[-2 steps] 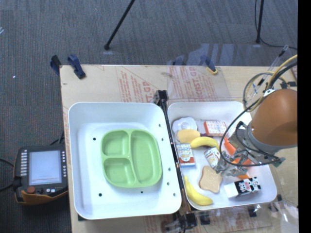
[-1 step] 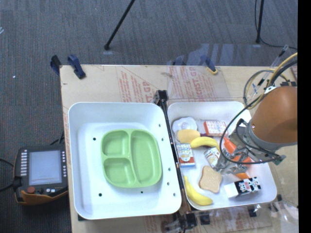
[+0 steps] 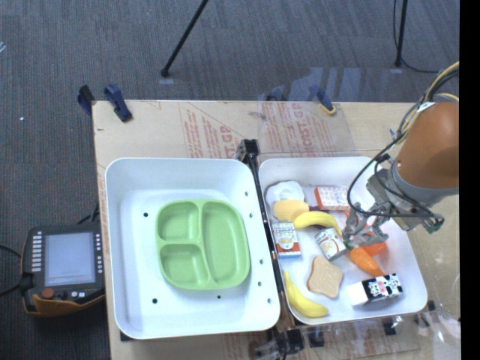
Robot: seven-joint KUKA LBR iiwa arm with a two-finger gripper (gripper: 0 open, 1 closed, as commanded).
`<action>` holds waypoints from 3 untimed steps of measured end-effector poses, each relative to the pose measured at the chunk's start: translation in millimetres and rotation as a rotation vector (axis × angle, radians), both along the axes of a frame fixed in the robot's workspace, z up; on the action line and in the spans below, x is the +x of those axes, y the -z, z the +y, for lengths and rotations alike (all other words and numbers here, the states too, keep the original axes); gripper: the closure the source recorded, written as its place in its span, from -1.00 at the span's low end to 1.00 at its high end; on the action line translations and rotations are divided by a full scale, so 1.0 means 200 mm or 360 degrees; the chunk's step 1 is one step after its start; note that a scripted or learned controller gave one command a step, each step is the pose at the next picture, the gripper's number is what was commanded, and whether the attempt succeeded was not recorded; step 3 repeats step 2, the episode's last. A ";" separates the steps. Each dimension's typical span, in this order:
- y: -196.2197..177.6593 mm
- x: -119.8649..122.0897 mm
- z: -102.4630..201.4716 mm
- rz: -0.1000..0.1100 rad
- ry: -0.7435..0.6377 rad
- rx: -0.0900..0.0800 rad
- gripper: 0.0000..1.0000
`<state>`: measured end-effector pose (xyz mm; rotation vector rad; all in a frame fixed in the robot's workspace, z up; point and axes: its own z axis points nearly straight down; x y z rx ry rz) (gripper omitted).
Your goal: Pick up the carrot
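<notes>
Dark carpet surrounded the counter (image 3: 180,126), which carried two white bins. One green divided plate (image 3: 202,244) lay in the left bin (image 3: 124,201). The right bin (image 3: 411,272) held two bananas (image 3: 316,220) (image 3: 304,298), one bread slice (image 3: 325,277), one milk carton (image 3: 375,289) and one carrot (image 3: 365,259) near its right side. The gripper (image 3: 360,229) hung just above the carrot; I could not tell how wide it stood
</notes>
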<state>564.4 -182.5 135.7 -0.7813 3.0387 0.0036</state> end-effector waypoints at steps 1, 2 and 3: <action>0.00 0.00 0.00 0.0002 0.0001 0.0002 -1.00; 0.14 -0.14 0.01 -0.0078 -0.0012 -0.0016 -1.00; 0.14 -0.14 0.01 -0.0078 -0.0012 -0.0016 -1.00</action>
